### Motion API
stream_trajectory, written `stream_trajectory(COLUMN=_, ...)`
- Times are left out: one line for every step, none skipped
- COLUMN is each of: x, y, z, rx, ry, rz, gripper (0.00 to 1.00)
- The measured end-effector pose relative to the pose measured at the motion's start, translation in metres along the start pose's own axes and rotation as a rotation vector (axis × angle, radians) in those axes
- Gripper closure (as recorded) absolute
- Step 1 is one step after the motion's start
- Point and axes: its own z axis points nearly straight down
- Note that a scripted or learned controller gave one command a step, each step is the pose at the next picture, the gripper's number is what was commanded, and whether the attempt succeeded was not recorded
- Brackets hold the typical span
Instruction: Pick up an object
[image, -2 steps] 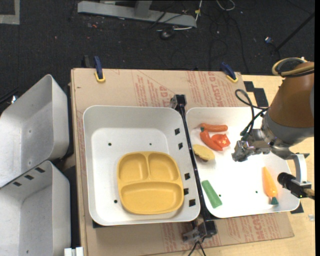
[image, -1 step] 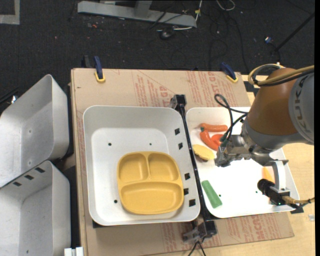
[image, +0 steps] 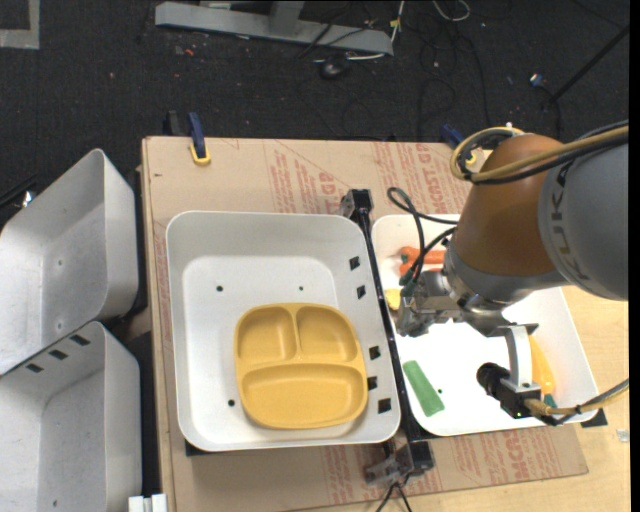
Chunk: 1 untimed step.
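With nothing lifted yet, we hang our hand (image: 418, 308) low over the right bin (image: 570, 400), its grip state impossible to tell, with the green block (image: 422, 387) lying just below it, ungrasped.

Place: looking like a robotics lab.
Bench: a bare plywood board (image: 260, 165) is bearing two white bins (image: 190, 300).
Floor: dark carpet with loose cables (image: 450, 80) trailing across.
Arm: an industrial KUKA arm (image: 540, 220) is reaching in.

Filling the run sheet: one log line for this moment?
arm over right bin | green block loose in it | yellow tray in left bin
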Motion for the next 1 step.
stream_trajectory(x=0.0598, y=-0.0092, z=0.0046, rx=0.003, ry=0.000, rz=-0.001, gripper=1.00)
